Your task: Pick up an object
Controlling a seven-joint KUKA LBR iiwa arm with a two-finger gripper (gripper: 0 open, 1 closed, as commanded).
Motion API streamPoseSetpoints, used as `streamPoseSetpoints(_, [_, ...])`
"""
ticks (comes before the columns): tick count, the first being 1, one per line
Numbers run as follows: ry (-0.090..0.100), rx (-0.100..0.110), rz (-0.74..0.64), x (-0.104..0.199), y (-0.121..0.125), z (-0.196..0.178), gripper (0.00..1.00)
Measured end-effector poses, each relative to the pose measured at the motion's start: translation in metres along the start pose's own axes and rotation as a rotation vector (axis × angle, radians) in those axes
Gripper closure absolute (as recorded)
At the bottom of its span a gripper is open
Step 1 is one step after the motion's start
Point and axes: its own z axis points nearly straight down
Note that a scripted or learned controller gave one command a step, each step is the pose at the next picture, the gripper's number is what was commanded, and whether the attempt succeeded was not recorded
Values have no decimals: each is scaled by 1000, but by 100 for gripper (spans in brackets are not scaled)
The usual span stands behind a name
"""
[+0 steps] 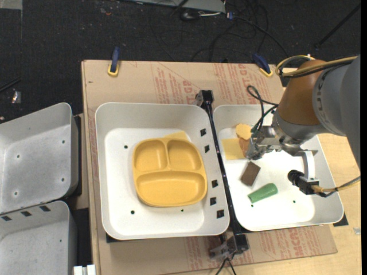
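Observation:
In the right bin lie a green cylinder, a brown block, a flat pale yellow piece and an orange-yellow chunk. My gripper reaches down into the bin's upper left part, just right of the pale yellow piece, below the orange chunk and above the brown block. The arm's grey wrist and orange band hang over the bin's right half and hide part of its floor.
The left bin holds a yellow divided plate. A black divider runs between the bins. Grey metal trays sit off the bench to the left. Cables trail from the wrist across the right bin's right edge.

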Motion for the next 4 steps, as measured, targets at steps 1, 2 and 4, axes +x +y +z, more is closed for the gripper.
streamPoseSetpoints(1, [-1, -3, 0, -4, -8, -50, 100])
streamPoseSetpoints(2, [0, -3, -5, 2, -5, -94, 100])
streamPoseSetpoints(4, [3, 2, -11, 65, -9, -130, 100])
